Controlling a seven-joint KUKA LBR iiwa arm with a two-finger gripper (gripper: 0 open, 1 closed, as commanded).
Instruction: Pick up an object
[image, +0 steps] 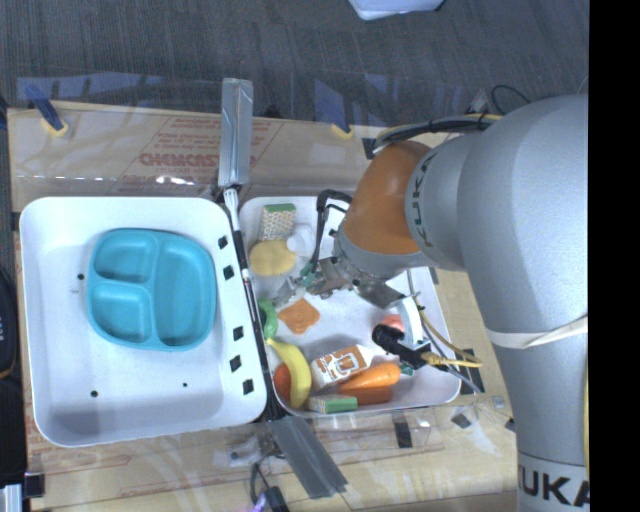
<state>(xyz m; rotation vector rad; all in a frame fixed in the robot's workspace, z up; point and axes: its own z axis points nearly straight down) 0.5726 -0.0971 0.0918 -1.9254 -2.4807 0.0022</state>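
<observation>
- Two bins side by side: left bin and right bin, their walls touching down the middle.
- Left bin holds one blue plate with three compartments, lying flat towards its far side.
- My arm comes in from the right, and its orange band sits above the far half of the right bin.
- My gripper is low inside the right bin, left of centre. Open or closed: I cannot tell, as the wrist blocks most of it and the rest is too cluttered to read.
- Nothing is visibly held.
- Nearest pickable things: a yellow ball just left of the gripper by the bin's left wall, and an orange piece just in front of it. Contact with either: cannot tell.
- A green-and-white box sits in the far left corner, behind the ball.
- A green piece lies against the left wall, beside the orange piece.
- Near edge of the right bin, left to right: a banana curving over a red piece, a carton and a carrot.
- The carton and carrot are touching.
- A green stick lies flat along the near wall under the carton.
</observation>
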